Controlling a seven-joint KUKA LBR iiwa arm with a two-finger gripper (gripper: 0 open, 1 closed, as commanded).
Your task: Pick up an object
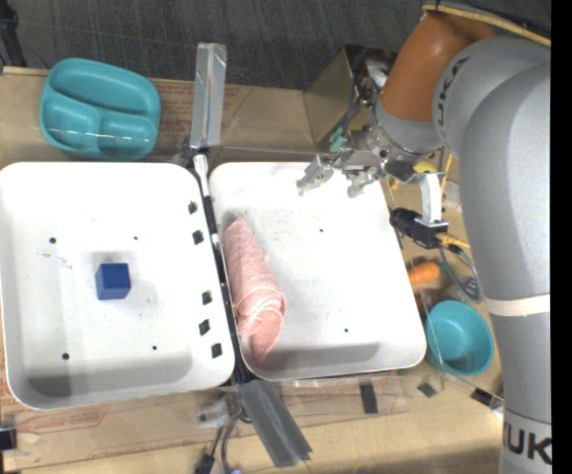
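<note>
Approach step: the claw (333,178) hangs spread and empty over the right bin's (365,265) far edge; the pink roll (253,286) lies along its left wall, needing reach and descent.

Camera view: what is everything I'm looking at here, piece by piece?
White bins: two, side by side on the bench; left bin, right bin.
Blue cube: one, in the left bin.
Pink rolled cloth: one, pink and white, along the right bin's left wall.
Teal tray: one, on the bench behind the left bin.
Teal bowl: one, on the bench right of the right bin.
Orange object: one, small, just above the bowl; too small to identify.
Robot arm: one, grey with an orange band.
Gripper: one, metal, fingers spread, at the right bin's far edge, holding nothing.
</note>
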